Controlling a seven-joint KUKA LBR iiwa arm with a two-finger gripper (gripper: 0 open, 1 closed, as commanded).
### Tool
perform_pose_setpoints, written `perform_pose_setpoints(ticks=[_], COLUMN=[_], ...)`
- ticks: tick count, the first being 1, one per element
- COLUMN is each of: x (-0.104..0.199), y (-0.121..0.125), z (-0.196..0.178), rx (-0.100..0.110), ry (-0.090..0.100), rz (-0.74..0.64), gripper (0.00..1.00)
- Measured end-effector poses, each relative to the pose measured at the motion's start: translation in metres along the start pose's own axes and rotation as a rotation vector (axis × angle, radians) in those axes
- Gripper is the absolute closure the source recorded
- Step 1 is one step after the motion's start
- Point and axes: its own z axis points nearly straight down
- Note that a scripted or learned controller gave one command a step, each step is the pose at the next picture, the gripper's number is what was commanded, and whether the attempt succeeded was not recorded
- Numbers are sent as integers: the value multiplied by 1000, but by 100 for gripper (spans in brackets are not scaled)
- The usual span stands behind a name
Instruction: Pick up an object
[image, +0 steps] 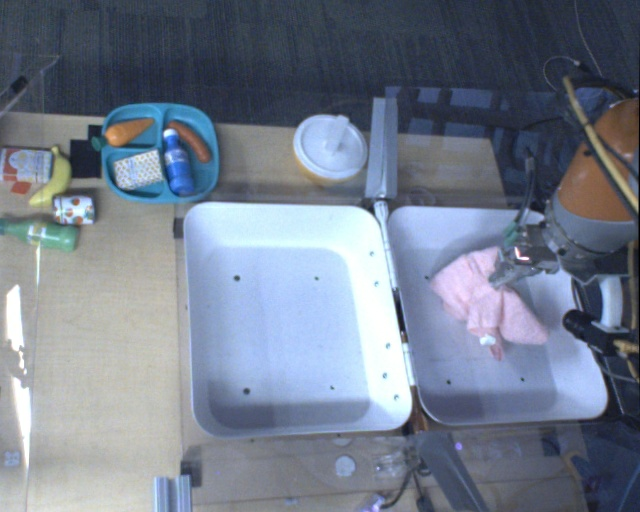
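Bins come first: two white bins sit side by side on the bench, smooth and shallow with round corners. The left bin (280, 320) has small dark dots on its floor. The right bin (560, 385) holds one pink cloth (478, 295), soft and crumpled in a lump near the bin's middle. One grey arm (598, 215) with an orange band reaches in from the right. Its claw (517, 255) sits at the top right edge of the cloth, touching it. Whether the claw is open or closed cannot be told. Behind the bins stands one round cup (331, 148) with a white lid. One blue tray (160, 150) with parts inside holds toy food. One yellow banana (52, 178), one small can (73, 209) and one green bottle (40, 234) lie at the far left.
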Motion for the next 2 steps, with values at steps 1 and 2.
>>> perform_pose_setpoints(ticks=[1,2], x=[20,35], y=[17,45], z=[82,86], rx=[-18,-27], ry=[-5,-11], rz=[-127,-271], gripper=[0,0])
